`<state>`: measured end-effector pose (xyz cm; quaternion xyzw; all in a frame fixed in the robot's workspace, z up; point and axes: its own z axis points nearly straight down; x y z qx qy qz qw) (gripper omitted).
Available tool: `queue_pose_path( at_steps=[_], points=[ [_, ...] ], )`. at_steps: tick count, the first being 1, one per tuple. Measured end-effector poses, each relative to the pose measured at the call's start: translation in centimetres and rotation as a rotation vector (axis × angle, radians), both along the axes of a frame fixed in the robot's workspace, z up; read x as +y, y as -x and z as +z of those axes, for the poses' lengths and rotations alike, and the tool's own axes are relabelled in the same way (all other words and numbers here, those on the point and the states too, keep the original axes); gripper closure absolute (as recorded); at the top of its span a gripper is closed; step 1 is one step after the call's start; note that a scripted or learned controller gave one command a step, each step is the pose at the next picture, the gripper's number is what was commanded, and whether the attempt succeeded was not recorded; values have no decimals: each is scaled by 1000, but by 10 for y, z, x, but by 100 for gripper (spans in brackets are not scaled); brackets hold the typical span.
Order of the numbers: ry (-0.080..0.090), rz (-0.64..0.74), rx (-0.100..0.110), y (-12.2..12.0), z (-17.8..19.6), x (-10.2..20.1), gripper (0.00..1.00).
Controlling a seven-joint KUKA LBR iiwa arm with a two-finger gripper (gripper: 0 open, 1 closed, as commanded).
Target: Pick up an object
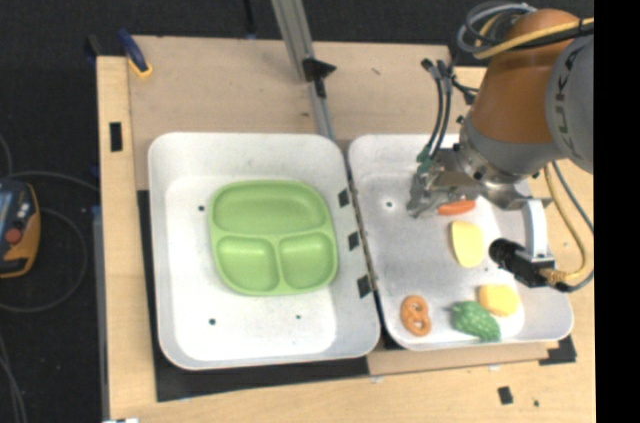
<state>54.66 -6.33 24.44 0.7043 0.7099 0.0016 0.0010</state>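
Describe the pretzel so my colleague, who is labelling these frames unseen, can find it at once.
Start at the right bin, the one the arm reaches over. Go to its near edge, at the left end of the row of items there: the pretzel lies just left of a green toy. It is the sole orange-brown twisted loop with holes; its neighbours are solid green or yellow.

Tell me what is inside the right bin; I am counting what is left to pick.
The right bin holds a pale yellow piece, a yellow block, a green toy, a pretzel and an orange piece by the gripper. The arm covers its far corner.
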Motion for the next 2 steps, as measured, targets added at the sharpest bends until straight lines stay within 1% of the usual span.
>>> queue_pose_path(
  at_steps=[1,2],
  points=[
    [0,-1,2,-17,-6,45,100],
    [-1,1,2,-29,-9,107,100]
  ],
)
